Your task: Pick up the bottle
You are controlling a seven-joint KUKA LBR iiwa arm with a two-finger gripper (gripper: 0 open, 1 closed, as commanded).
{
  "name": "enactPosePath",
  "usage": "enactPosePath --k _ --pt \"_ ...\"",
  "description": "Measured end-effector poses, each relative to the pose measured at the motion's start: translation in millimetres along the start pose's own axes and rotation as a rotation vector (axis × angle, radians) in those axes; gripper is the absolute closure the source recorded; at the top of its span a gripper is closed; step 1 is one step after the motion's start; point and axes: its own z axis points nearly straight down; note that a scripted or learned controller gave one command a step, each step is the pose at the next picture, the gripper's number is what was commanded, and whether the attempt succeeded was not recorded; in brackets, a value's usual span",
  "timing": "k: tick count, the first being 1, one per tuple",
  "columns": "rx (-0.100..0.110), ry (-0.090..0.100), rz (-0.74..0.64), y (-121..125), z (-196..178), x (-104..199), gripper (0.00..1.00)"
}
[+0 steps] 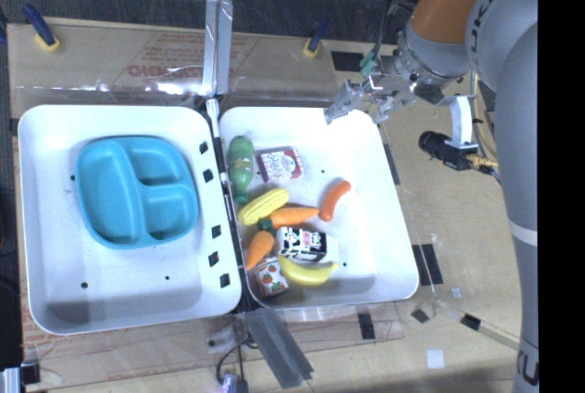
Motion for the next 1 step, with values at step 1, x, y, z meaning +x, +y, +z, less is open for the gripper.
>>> enactPosePath --k 1 --pt "0.001 0.000 -0.004 -72.1 93.1 52.2 0.00"
